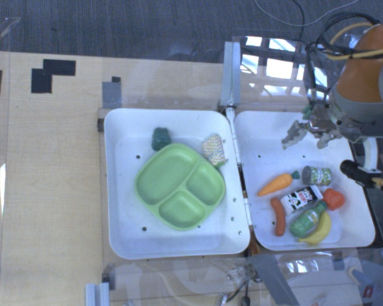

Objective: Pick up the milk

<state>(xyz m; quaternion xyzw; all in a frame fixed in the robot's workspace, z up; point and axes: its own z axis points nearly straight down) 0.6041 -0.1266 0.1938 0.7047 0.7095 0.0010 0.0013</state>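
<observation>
The milk is a small white carton with black cow patches, lying tilted in the right bin among other play food. My gripper hovers over the back part of that bin, above and behind the milk and well apart from it. Its two fingers are spread open with nothing between them.
Around the milk lie a carrot, a green-labelled can, a red sausage, a green bottle, a banana and a red tomato. The left bin holds a green divided plate, a dark green piece and a patterned piece.
</observation>
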